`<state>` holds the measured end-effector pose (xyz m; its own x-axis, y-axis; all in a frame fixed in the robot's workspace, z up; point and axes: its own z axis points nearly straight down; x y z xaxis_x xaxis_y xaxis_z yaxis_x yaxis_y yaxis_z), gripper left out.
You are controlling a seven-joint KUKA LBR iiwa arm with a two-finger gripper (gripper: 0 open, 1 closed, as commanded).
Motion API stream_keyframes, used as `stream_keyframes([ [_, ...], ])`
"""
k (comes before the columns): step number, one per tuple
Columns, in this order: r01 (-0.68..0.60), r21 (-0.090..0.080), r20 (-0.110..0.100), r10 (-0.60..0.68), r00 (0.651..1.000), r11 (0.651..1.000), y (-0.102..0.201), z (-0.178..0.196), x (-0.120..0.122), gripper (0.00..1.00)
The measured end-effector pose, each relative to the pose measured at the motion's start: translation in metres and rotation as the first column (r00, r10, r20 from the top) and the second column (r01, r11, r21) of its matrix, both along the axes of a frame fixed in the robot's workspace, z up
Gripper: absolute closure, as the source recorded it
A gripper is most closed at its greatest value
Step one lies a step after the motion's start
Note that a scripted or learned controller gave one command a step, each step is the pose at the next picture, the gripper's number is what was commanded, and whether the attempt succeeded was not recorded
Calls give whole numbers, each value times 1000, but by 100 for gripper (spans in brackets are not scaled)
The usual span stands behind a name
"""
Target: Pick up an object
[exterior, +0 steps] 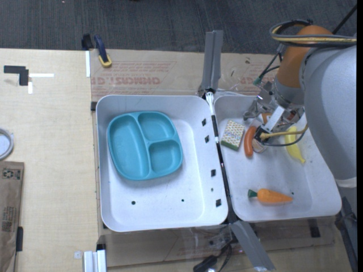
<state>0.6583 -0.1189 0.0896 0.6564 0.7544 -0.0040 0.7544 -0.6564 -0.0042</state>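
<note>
Two shallow white bins sit side by side on the bench. The left bin (113, 208) holds a teal divided plate (145, 145) with three compartments, lying flat in the upper left part of the bin, its compartments bare.

The right bin (317, 205) holds the loose items. A sponge (232, 135) with a speckled pale face and a green edge lies near the bin's upper left corner, just beside the divider between the bins. A red-orange sausage-shaped toy (249, 141) lies just right of the sponge, long axis roughly up and down the view. A yellow banana (294, 145) lies further right, partly hidden by the arm and its cables. A toy carrot (271, 196), orange with a green stub at its left end, lies alone in the lower part of the bin, well apart from the other items.

The arm (334, 95) reaches in from the right, its orange band above the wrist. The gripper (262, 134) is low in the upper part of the right bin, between the sausage-shaped toy and the banana, its tip close beside the toy's right side. The fingers are obscured by cabling and the gripper body; whether the jaws are spread or pressed together cannot be determined, and no object can be seen between them.
</note>
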Motion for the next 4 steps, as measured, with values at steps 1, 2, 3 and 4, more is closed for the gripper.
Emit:
stream_keyframes([
  [1,70,-1,-2,-70,998,998,11,-1,-25,0],
  [2,517,2,3,-517,856,856,-46,1,-20,0],
  [3,511,5,-7,-511,860,860,-41,8,-19,100],
  [4,607,-4,2,-607,794,794,29,137,-14,100],
])
